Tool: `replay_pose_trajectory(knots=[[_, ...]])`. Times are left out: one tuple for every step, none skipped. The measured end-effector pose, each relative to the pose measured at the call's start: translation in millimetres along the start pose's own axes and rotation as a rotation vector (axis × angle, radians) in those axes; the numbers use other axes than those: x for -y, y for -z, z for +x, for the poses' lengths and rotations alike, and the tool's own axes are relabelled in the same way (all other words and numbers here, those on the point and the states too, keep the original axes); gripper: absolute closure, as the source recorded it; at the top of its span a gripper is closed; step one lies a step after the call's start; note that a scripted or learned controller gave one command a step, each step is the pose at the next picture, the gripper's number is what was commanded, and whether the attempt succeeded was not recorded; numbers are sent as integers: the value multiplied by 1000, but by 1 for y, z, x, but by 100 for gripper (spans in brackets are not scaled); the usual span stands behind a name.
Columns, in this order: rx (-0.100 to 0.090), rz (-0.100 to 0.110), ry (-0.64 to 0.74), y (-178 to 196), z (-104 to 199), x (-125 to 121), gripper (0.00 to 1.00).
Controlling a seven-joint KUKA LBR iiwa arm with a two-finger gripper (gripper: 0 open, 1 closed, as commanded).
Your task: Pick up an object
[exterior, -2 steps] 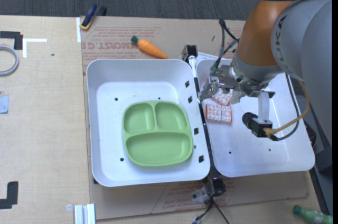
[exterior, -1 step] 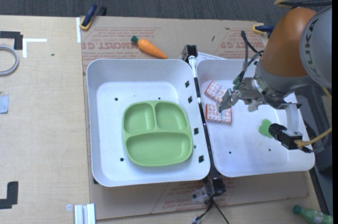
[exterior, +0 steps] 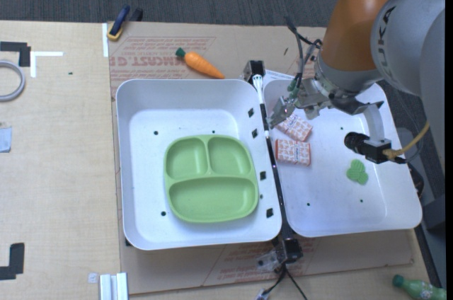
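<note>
left white bin (exterior: 134,150): green three-compartment plastic plate (exterior: 210,178) | right white bin (exterior: 396,210): two patterned pink-and-white packets (exterior: 293,140), small green object (exterior: 358,172) | gripper (exterior: 289,106): jaw state cannot be told

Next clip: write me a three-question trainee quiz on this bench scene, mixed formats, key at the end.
1. True or false: the green divided plate lies in the left bin.
2. Which lies outside both bins? A) toy carrot B) green leafy item C) patterned packets
3. Fill in: the gripper hangs over the ____ bin's upper left corner.

Key: 1 true; 2 A; 3 right.
</note>
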State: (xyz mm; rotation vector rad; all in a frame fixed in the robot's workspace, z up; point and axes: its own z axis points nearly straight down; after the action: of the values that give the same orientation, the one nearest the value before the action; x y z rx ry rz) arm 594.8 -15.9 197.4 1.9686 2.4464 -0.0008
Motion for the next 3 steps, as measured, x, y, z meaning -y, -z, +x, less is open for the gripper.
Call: replay_pose_trajectory(knots=[[-1, 1, 245, -5, -27, 39, 0], [0, 0, 71, -6, 19, 8, 0], [0, -1, 331, -5, -21, 10, 0]])
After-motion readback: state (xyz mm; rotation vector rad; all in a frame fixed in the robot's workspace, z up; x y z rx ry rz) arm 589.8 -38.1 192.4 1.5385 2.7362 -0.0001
